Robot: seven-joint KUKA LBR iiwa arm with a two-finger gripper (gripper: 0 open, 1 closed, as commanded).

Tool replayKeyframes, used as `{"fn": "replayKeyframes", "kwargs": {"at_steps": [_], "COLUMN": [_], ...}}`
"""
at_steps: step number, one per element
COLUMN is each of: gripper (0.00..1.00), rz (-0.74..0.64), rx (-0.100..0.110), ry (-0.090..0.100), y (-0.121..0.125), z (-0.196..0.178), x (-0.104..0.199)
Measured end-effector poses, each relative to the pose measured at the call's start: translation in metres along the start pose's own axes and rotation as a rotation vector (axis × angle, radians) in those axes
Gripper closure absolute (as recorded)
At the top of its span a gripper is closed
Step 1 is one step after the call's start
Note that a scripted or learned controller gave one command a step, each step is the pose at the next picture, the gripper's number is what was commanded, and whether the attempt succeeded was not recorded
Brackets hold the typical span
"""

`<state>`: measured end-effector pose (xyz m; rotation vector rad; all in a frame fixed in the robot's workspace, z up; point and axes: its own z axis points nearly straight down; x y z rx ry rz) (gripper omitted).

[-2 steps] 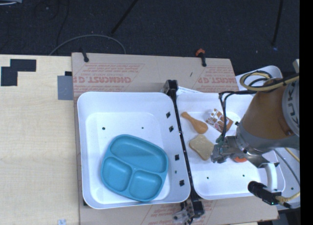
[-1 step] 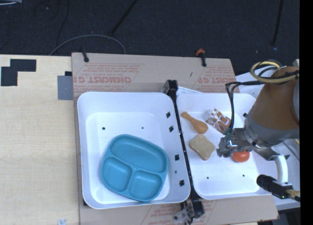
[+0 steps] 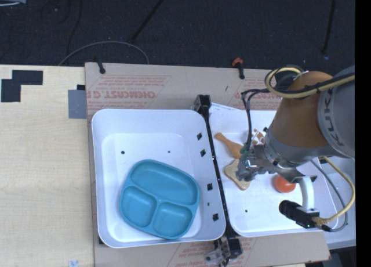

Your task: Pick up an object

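End effector (image 3: 248, 166) low in bin (image 3: 264, 216), directly above wooden spatula (image 3: 228, 143), probably to grasp it; apart or together, cannot tell. Orange ball (image 3: 284, 185) just beside. Blue plate (image 3: 159, 199) well apart, in other bin.

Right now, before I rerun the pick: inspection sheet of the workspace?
Surface: left bin and right bin, white, side by side on cardboard.
Job's things: blue plate in left bin; wooden spatula and orange ball in right bin.
Clutter: nothing seen.
Grippers: gripper low over the spatula's wide end; grasp cannot be judged.
Cables: black leads on the dark floor behind the bench.
Surroundings: pale tabletop at left; orange clamp on the cardboard's far edge.
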<state>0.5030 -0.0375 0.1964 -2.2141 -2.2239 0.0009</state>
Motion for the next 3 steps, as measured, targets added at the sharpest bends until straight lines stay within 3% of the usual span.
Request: {"fn": "replayKeyframes", "kwargs": {"at_steps": [2,3], "gripper": [1.0,1.0], "rz": [0.0,0.0], "rx": [-0.002,0.0], "ry": [-0.001,-0.001], "y": [0.04,0.062], "z": [-0.028,-0.019], "x": [0.096,0.141]}}
